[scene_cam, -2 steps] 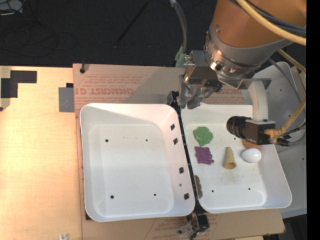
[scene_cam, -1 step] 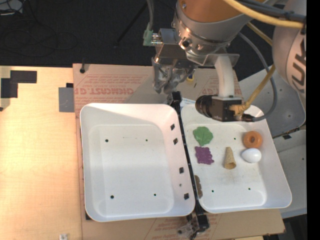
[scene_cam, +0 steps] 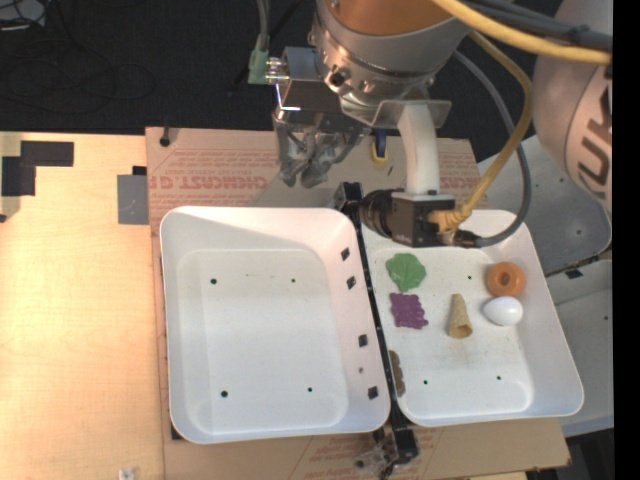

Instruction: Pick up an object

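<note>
**Gripper sits beyond the bins; every candidate lies to its right and nearer the camera**

The gripper (scene_cam: 312,158) hangs over the brown cardboard (scene_cam: 215,173) past the far rim of the left bin (scene_cam: 180,268), close to the line where the two bins meet. It is blurred, and I cannot tell whether it is released or clenched. Nothing can be seen held in it.

All the things worth picking lie in the right bin (scene_cam: 560,388), in its far half. From the gripper they are to the right in this view and toward the camera.

- The green piece (scene_cam: 405,269) looks the nearest to the gripper, just past the dividing rims.
- The purple piece (scene_cam: 408,310) lies just on the near side of the green one, almost touching it.
- The cone (scene_cam: 458,316) lies further right, its long axis running roughly far to near, narrow tip pointing away from the camera.
- The white egg (scene_cam: 503,311) and the orange ring (scene_cam: 505,278) sit close together, further right than the rest.
- A small brown thing (scene_cam: 396,368) lies against the rim beside the divider, too small to identify.

My judgement is that no pick has begun. The coming move has to carry the gripper across the divider and toward the camera before it descends. The green and purple pieces ask for the shortest travel, but they look flat and lie close together, so a closing grip could catch both or slide off. The cone would be best gripped across its narrow width.
</note>
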Action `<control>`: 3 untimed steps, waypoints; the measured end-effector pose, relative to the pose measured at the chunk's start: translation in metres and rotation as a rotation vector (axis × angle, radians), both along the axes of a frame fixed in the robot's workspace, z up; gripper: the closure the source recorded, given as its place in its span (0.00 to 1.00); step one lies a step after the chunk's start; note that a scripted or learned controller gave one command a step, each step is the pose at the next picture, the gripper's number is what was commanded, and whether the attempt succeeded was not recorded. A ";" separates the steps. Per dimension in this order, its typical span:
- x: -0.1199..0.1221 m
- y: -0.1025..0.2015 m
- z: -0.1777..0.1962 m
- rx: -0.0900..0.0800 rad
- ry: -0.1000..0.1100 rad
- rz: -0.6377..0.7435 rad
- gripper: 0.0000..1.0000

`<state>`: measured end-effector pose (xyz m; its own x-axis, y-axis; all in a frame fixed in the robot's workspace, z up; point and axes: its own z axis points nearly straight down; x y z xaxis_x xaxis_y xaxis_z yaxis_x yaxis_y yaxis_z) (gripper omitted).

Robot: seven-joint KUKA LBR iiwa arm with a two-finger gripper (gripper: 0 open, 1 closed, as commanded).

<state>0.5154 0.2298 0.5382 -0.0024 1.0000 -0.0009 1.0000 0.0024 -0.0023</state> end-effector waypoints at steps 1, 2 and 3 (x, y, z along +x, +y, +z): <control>0.000 0.001 0.008 -0.002 0.006 0.006 1.00; -0.001 0.002 0.017 -0.004 0.010 0.012 1.00; -0.001 0.004 0.027 -0.005 0.014 0.018 1.00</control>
<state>0.5148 0.2334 0.5648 -0.0204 0.9998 -0.0057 0.9997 0.0203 -0.0160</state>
